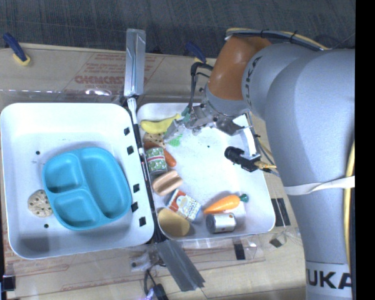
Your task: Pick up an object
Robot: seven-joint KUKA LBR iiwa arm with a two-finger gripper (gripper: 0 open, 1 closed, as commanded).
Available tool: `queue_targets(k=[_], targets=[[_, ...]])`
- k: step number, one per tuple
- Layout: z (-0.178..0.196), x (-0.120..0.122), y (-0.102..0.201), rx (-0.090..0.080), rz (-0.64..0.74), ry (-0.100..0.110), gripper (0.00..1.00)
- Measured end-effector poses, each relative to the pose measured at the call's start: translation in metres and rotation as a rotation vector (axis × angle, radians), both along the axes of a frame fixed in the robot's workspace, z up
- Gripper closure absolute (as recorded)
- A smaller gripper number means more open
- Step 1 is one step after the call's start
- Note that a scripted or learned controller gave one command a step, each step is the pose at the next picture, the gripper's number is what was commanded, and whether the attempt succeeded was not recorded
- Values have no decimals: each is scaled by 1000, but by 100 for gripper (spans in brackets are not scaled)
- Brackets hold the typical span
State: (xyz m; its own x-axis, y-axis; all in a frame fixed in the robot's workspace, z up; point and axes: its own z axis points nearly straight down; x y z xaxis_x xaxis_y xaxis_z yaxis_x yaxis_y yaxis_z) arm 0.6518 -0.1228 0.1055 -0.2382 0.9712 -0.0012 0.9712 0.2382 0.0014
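Note:
My gripper [189, 120] hangs low over the back left corner of the right bin [262, 195], below the orange wrist band. Its tip is right beside the right end of a yellow banana [155, 126]; whether it touches the banana I cannot tell. Along the bin's left wall lie a small labelled can [155, 160], a hot dog [167, 182], a juice carton [186, 205] and a tan bread piece [174, 224]. An orange carrot [224, 203] and a silver can [222, 222] lie near the front wall.
A black part [240, 157] of the arm's tooling sticks out over the right bin's right side. The left bin [12, 130] holds a blue divided plate [86, 186] and a cookie [39, 203]. The grey arm covers the bench's right side.

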Motion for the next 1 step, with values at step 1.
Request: queue_targets(k=[1], targets=[[-11,6,4,-1,32,-3,0]])
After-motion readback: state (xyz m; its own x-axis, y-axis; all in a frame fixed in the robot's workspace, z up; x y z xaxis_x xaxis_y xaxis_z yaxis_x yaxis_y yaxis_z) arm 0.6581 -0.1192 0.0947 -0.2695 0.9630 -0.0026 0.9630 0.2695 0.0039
